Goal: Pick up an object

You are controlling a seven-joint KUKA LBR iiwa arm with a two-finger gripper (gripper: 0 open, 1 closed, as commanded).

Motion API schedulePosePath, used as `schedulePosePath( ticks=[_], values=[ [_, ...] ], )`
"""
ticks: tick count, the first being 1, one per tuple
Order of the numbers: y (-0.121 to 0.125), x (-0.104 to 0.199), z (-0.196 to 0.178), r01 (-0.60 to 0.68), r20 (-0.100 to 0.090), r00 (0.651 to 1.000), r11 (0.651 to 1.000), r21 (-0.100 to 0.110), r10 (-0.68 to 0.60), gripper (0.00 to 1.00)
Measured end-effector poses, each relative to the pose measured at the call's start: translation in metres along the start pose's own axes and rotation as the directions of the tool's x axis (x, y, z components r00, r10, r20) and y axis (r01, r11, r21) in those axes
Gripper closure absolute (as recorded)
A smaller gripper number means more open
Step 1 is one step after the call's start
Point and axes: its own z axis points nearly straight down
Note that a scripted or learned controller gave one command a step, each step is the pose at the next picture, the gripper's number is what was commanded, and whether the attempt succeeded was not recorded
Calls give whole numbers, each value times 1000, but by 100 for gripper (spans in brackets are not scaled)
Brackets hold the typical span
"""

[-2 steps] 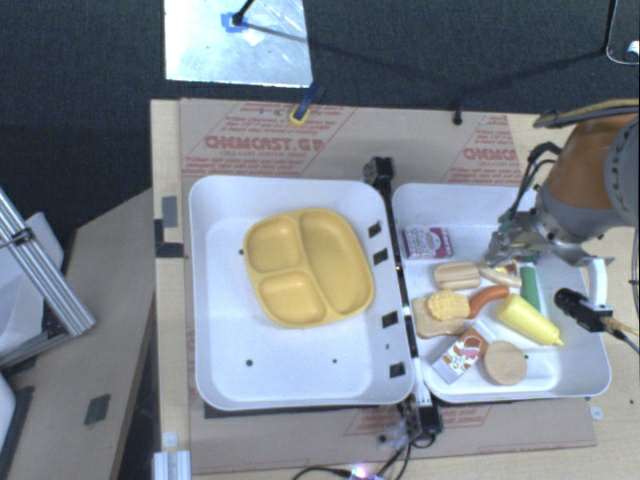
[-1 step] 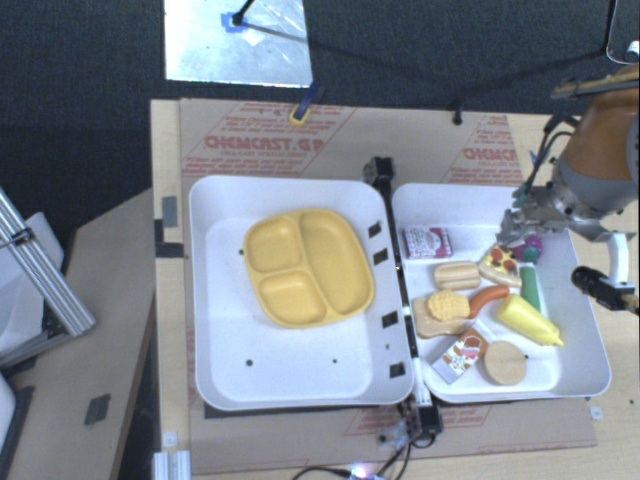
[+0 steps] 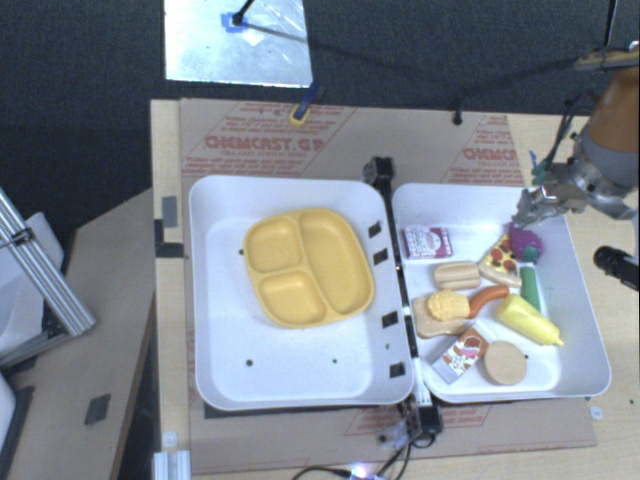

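Note:
The right bin (image 3: pixel 580 268) holds several toy foods: a pink and white packet (image 3: pixel 427 241), a bun (image 3: pixel 456 274), a pizza slice (image 3: pixel 499 263), a purple grape bunch (image 3: pixel 526 240), a green stick (image 3: pixel 530 290), a yellow bottle (image 3: pixel 530 321), a sausage (image 3: pixel 488 297), a toast piece (image 3: pixel 445 311), a small carton (image 3: pixel 460 356) and a round tan disc (image 3: pixel 505 363). My gripper (image 3: pixel 536 206) hangs at the bin's far right corner, just above the grape bunch. Nothing visibly hangs from it.
The left bin (image 3: pixel 220 348) carries a yellow divided plate (image 3: pixel 305 266). A black divider (image 3: pixel 395 268) runs between the bins. The grey arm with its orange band (image 3: pixel 615 118) comes in from the upper right. A metal sheet (image 3: pixel 238 28) lies beyond the bench.

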Motion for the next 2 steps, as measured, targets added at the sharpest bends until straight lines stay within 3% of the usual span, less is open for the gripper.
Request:
schedulePosePath(
  ticks=[2],
  values=[
    [-25,100,4,4,-4,1000,1000,7,-4,100]
  ],
)
